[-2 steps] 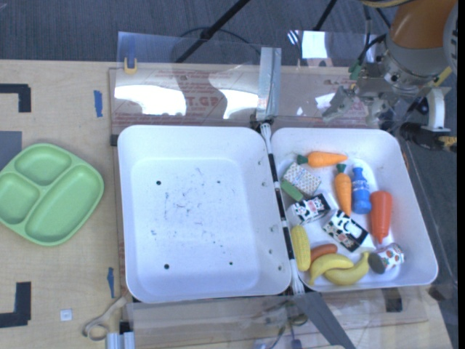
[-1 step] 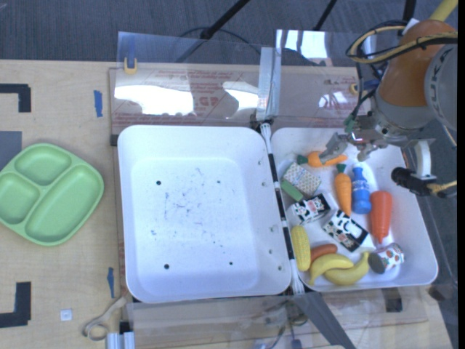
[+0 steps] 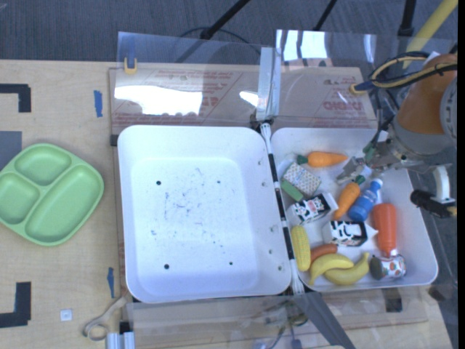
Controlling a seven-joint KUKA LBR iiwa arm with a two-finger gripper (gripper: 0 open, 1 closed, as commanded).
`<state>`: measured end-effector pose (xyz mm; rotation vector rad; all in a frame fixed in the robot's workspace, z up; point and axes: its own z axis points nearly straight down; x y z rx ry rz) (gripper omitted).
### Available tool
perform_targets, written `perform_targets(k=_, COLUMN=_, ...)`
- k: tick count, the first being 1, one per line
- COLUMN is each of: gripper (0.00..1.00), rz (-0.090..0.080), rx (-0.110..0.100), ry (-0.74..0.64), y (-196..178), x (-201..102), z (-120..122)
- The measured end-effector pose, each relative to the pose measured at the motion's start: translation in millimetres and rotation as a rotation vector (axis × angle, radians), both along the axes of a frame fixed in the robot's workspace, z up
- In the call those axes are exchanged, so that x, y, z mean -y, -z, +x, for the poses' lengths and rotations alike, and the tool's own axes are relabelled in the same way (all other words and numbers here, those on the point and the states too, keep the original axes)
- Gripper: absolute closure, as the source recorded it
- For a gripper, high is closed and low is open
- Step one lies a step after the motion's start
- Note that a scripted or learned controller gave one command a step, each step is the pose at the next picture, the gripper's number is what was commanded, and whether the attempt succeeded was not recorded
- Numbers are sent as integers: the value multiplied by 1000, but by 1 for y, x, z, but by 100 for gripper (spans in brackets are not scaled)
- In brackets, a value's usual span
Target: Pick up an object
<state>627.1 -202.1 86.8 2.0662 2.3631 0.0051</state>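
Observation:
The right bin (image 3: 425, 267) holds a heap of toy objects. An orange carrot (image 3: 327, 158) lies at its back, and a second carrot (image 3: 347, 198) sits beside a blue bottle (image 3: 365, 201). A red bottle (image 3: 386, 227) lies to the right, and bananas (image 3: 341, 267) rest at the front. My gripper (image 3: 360, 167) hangs low over the back of this bin, just right of the first carrot and above the second carrot and the blue bottle. Nothing is visibly held.
The left bin (image 3: 196, 202) stands next to it, with a metal divider (image 3: 280, 202) between them. A green sectioned plate (image 3: 47, 193) lies on the bench at far left. Clear plastic walls (image 3: 218, 86) rise behind both bins. Two cow-patterned items (image 3: 311, 209) and a checkered box (image 3: 301, 178) crowd the right bin's left side.

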Motion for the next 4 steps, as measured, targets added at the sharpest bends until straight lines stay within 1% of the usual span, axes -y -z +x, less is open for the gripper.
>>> perform_targets(k=1, gripper=100, rz=-2, rx=5, ry=2, y=-11, x=1, z=1)
perform_targets(k=2, gripper=100, rz=-2, rx=-1, ry=71, y=-99, x=-21, z=41)
perform_targets(k=3, gripper=0, rz=-2, rx=-2, ry=71, y=-98, x=-21, z=41)
perform_targets(k=4, gripper=0, rz=7, rx=-4, ry=-59, y=-9, x=10, z=3)
